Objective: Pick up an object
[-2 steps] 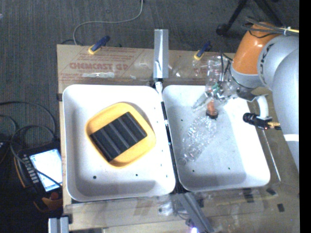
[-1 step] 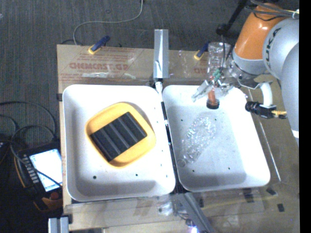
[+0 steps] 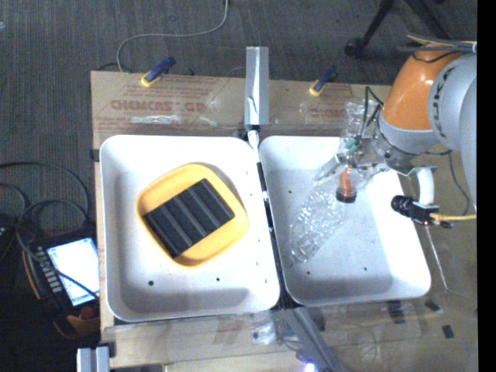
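Clear crumpled plastic bottle with an orange cap (image 3: 322, 211) lies diagonally in the right shallow white bin (image 3: 403, 273), cap end up near the gripper. Left to right: left white bin (image 3: 116, 208) holds a yellow rounded tray with a black ribbed insert (image 3: 192, 214); gripper (image 3: 355, 155) sits over the right bin's upper part, just above the cap; grip state can't be told from this view

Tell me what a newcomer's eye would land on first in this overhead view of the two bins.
The yellow tray with dark ridged insert stands out most, lying tilted in the left bin. Next comes the arm's orange band at the upper right, with the gripper hanging over the right bin. Below it lies a clear crumpled plastic bottle with an orange cap, hard to see against the white.
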`<state>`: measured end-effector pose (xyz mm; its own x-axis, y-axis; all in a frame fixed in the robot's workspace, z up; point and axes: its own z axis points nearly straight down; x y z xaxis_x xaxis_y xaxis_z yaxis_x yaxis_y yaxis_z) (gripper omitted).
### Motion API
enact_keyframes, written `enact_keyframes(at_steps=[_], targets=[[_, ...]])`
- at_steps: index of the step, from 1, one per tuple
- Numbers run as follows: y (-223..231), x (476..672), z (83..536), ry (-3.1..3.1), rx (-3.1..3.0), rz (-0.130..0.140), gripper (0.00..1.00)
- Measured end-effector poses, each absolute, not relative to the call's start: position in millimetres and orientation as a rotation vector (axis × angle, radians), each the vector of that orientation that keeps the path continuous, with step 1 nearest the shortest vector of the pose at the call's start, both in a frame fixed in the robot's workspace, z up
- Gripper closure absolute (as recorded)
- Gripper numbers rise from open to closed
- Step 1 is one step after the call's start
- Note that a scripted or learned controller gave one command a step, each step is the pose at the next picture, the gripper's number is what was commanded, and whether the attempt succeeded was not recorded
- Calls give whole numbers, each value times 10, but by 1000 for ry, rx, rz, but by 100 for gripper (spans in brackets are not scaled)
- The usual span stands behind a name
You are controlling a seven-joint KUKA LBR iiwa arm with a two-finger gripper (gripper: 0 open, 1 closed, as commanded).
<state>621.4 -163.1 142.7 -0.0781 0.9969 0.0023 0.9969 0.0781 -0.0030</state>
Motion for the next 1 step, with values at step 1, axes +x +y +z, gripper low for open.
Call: enact_keyframes(at_steps=[1], targets=[[-1226,6562,1744,-2349,-2083,0,100]])
